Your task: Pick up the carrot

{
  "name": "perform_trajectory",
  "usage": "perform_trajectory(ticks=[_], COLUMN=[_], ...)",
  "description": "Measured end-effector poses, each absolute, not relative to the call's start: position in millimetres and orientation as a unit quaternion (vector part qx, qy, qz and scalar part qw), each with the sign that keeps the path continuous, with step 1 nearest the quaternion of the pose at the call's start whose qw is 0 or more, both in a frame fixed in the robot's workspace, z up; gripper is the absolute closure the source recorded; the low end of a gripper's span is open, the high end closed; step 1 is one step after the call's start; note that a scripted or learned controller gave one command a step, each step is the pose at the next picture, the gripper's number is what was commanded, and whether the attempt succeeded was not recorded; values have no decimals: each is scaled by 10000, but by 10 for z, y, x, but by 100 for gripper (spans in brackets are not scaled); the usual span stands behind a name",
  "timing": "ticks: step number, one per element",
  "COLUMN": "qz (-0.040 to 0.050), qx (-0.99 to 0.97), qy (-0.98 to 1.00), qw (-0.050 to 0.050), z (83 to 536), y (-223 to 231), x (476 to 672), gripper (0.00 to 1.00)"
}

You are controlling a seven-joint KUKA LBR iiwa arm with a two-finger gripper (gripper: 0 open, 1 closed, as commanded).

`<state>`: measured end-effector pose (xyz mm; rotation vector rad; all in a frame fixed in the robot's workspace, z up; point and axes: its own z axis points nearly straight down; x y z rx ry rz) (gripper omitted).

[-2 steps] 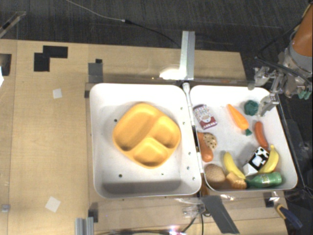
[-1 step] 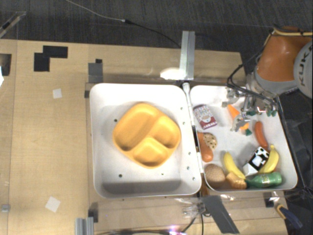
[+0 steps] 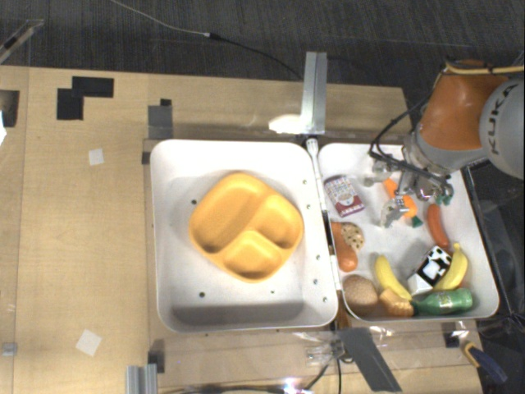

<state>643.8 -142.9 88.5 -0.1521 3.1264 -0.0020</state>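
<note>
1. Overhead, the arm (image 3: 467,109) reaches from the right into the right bin (image 3: 484,257); its gripper (image 3: 399,202) sits over the bin's upper middle.
2. Gripper state: cannot tell how wide it stands; metal parts blur together. A small orange piece, apparently the carrot (image 3: 392,186), lies at the gripper, but a grasp cannot be confirmed.
3. Crowded lower edge: two bananas (image 3: 390,276), a green bottle (image 3: 444,301), a potato-like item (image 3: 359,290).
4. Left wall: a small packet (image 3: 343,194), a cookie (image 3: 351,235).
5. Open floor lies between packet and gripper.
6. Left bin (image 3: 176,302): a yellow divided tray (image 3: 244,225), with bare margins around it.
</note>
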Motion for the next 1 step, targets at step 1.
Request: perform_trajectory(ticks=[1], qz=[-14], qx=[-513], qy=[9986], qw=[109], z=[1032], y=[-1414], x=[6474], gripper=[100])
